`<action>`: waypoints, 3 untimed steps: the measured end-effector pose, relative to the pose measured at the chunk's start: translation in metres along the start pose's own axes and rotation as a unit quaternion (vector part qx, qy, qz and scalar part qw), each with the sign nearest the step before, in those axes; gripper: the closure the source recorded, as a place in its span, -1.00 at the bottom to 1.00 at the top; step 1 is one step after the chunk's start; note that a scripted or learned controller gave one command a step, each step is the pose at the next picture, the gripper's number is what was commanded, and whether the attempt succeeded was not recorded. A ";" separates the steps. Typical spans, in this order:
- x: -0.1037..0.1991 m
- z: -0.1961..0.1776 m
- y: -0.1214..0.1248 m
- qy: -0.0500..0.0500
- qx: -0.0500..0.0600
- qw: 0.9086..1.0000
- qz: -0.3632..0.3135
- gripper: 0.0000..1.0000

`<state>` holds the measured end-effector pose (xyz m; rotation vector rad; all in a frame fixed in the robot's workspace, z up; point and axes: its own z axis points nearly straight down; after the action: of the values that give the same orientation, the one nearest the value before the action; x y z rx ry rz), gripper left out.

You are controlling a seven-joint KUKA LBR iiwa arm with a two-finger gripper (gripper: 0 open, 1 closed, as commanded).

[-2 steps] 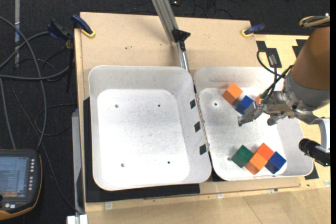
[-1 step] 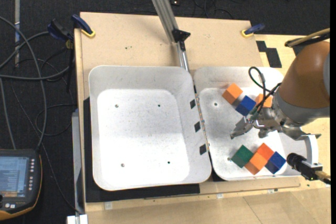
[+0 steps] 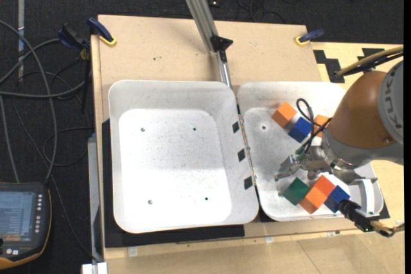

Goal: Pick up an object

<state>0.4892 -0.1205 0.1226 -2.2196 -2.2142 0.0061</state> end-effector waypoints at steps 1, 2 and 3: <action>0.000 -0.014 0.002 -0.001 -0.005 1.000 -0.001 1.00; 0.003 -0.057 0.007 -0.002 -0.007 1.000 -0.003 1.00; 0.003 -0.080 0.008 -0.002 -0.006 1.000 -0.002 1.00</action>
<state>0.4979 -0.1180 0.2025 -2.2220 -2.2276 -0.0035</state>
